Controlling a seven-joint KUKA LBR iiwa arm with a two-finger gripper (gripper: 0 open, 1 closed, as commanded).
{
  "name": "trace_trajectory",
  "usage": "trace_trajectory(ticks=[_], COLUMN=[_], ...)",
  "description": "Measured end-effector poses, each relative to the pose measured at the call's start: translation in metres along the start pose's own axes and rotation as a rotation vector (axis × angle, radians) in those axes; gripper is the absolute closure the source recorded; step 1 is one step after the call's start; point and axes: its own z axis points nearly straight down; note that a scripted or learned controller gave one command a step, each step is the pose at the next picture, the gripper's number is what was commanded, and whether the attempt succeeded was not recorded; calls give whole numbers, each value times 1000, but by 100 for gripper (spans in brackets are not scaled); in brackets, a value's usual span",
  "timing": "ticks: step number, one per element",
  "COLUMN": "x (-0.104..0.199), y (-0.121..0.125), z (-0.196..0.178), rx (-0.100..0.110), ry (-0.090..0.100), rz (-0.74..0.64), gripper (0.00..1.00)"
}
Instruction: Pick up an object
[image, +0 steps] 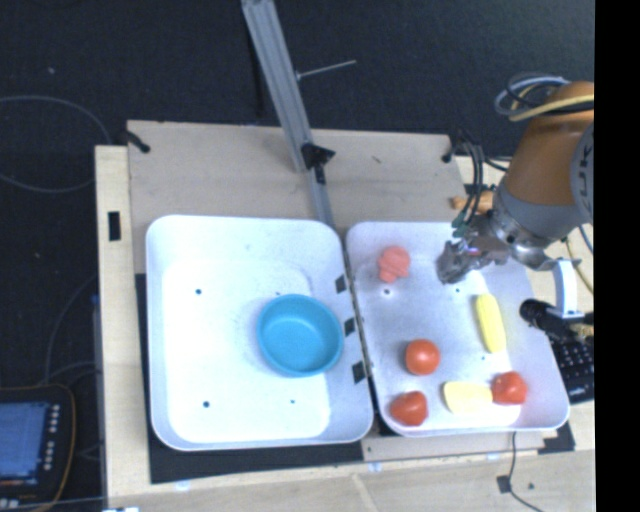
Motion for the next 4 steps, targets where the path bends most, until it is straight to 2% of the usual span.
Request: trace_trajectory(ticks=[1,2,3,4], x=[61,117,178,224], y=[5,20,36,50], z=[-1,-17,-12,-24], rx=[4,0,2,2], ry=[1,0,-1,0], rz=[0,-1,-1,-1], gripper=[100,100,100,100])
